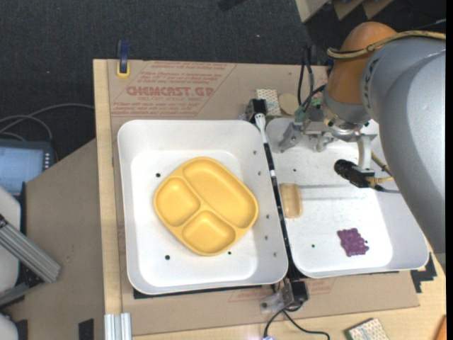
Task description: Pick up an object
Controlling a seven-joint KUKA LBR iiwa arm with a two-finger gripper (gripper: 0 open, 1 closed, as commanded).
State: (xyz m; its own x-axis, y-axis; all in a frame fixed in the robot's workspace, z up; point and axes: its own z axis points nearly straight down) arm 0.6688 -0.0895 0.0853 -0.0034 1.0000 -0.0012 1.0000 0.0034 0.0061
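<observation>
Brown desk [177, 91] with red print on its far part, two shallow white bins side by side, left bin [134, 211], right bin [396, 257], blue clamp [124, 57] at the desk's far left corner, dark carpet [141, 9] beyond

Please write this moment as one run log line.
gripper: above right bin, far end | yellow tray: left bin | purple object: untouched

A dark grey carpeted floor [177, 20] surrounds the brown bench board [177, 91], which bears red printed lettering [170, 89]. A blue clamp [124, 57] grips its far corner. Left of it, grey cables [42, 119] trail past aluminium framing [28, 250].
</observation>
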